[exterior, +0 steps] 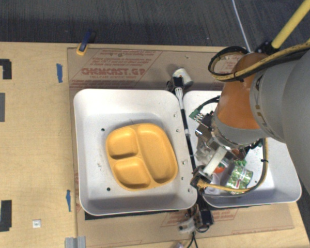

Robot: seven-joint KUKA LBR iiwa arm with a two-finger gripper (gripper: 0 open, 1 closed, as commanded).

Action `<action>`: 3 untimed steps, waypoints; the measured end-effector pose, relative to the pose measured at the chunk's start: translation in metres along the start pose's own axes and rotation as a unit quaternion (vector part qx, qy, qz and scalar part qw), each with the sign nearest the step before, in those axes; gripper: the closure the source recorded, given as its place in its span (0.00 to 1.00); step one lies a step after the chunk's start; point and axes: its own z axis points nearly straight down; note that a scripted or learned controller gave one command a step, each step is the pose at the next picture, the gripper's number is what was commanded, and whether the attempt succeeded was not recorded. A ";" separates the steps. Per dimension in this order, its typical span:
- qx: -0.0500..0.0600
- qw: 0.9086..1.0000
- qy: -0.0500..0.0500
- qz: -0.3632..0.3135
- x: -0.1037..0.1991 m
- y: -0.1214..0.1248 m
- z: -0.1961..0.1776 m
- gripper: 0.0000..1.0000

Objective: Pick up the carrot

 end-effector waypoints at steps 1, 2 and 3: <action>-0.001 0.983 0.000 0.185 0.040 -0.031 0.013 1.00; -0.002 0.959 0.002 0.282 0.040 -0.033 -0.038 1.00; 0.001 0.980 0.000 0.199 0.034 -0.029 0.031 1.00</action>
